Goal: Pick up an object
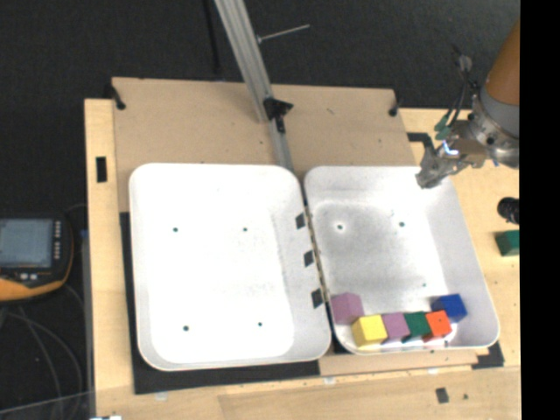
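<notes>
Several small blocks lie along the near wall of the right bin (464, 234): a purple one (347, 305), a yellow one (370, 329), a mauve one (395, 325), a green one (416, 324), an orange one (437, 324) and a blue one (450, 306). My gripper (430, 175) hangs over the far right corner of that bin, well away from the blocks. Nothing shows between its fingers.
The left bin (149, 234) sits beside the right one. A slanted metal rail (249, 51) rises behind the bins. A handheld device (31, 252) lies off the bench at left. A green object (508, 243) rests on the bench at right.
</notes>
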Robot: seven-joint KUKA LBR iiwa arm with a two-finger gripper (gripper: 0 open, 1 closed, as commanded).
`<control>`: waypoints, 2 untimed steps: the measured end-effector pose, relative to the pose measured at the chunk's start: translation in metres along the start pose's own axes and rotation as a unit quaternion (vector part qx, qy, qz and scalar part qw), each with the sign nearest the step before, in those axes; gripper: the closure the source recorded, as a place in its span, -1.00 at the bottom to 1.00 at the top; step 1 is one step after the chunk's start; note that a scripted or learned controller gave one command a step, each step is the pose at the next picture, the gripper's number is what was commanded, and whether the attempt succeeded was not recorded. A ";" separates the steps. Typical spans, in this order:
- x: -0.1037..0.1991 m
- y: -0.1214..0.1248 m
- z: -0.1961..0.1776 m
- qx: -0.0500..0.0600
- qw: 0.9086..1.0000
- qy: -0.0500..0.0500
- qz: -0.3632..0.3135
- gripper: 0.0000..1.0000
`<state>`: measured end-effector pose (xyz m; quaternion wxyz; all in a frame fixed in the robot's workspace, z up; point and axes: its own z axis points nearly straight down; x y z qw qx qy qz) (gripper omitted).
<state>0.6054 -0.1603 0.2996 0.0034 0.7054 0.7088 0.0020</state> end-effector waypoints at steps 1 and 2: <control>0.119 0.003 0.096 0.007 1.000 0.002 -0.002 1.00; 0.192 -0.013 0.103 0.005 1.000 0.002 -0.002 1.00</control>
